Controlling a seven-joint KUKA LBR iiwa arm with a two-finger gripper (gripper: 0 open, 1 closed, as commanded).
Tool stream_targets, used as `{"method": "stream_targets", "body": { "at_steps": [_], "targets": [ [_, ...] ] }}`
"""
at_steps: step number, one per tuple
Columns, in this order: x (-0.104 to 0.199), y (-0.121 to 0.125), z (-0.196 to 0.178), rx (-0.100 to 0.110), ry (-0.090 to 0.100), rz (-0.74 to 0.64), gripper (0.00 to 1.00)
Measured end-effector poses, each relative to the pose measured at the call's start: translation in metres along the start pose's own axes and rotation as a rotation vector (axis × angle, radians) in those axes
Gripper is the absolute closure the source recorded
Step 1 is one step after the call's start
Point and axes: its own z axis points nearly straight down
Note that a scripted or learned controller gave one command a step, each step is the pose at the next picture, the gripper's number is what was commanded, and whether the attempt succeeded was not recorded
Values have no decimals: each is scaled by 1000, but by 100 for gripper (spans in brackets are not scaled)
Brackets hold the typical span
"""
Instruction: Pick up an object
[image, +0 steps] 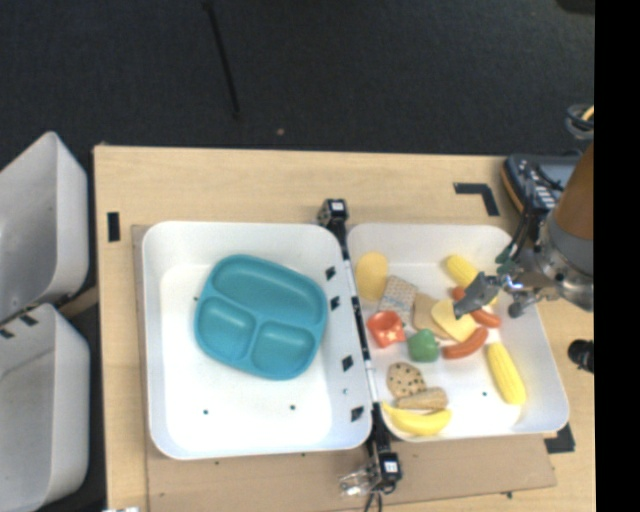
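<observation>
Two white bins share the bench: the left bin holds a blue divided plate, the right bin a scatter of toy food. Reaching in from the right, the gripper hovers with fingers spread over a yellow cheese wedge and a red sausage, apparently grasping nothing. A corn cob lies nearby.

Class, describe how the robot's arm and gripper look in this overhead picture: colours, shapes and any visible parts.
The arm comes in from the right edge: a rounded orange-brown band, with grey metal segments below it toward the wrist. The gripper is dark grey to black, with two slim fingers on a compact, angular metal body. No lettering can be made out at this size.
</observation>
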Motion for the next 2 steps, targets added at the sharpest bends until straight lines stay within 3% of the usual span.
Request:
{"method": "stream_targets", "body": {
  "at_steps": [1,2],
  "targets": [
    [0,2,-5,-9,-2,-3,0],
    [8,-2,44,-6,-2,0,0]
  ]
}}
